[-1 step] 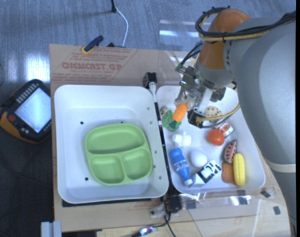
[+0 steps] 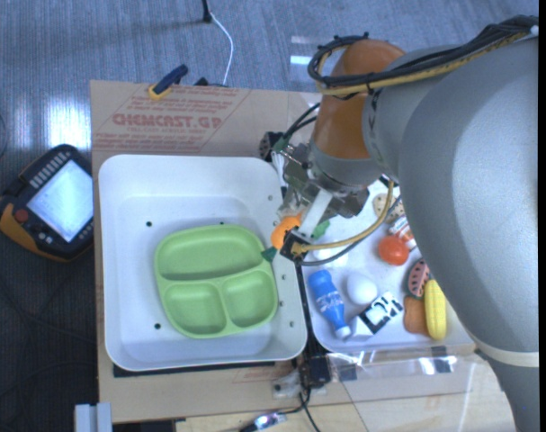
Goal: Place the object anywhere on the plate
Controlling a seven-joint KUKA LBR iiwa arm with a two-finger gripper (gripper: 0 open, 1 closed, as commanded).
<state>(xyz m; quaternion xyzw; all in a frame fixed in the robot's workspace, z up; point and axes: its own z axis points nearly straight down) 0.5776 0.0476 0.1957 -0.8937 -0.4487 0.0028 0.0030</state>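
Note:
A light green plate point(image 2: 214, 279) with three compartments lies in the left white bin point(image 2: 129, 196). My gripper point(image 2: 289, 234) hangs over the rim between the two bins, just past the plate's right edge. A small orange object point(image 2: 280, 233) with a green end sits between its fingers, above the rim. The arm's wrist and orange band hide the upper part of the right bin.
The right bin point(image 2: 344, 347) holds a blue bottle point(image 2: 326, 300), a white egg point(image 2: 361, 289), a black and white piece point(image 2: 381, 312), a yellow banana point(image 2: 434, 309), a red-orange fruit point(image 2: 392, 249) and a watermelon slice point(image 2: 417, 278). A teach pendant point(image 2: 48, 201) lies left of the bench.

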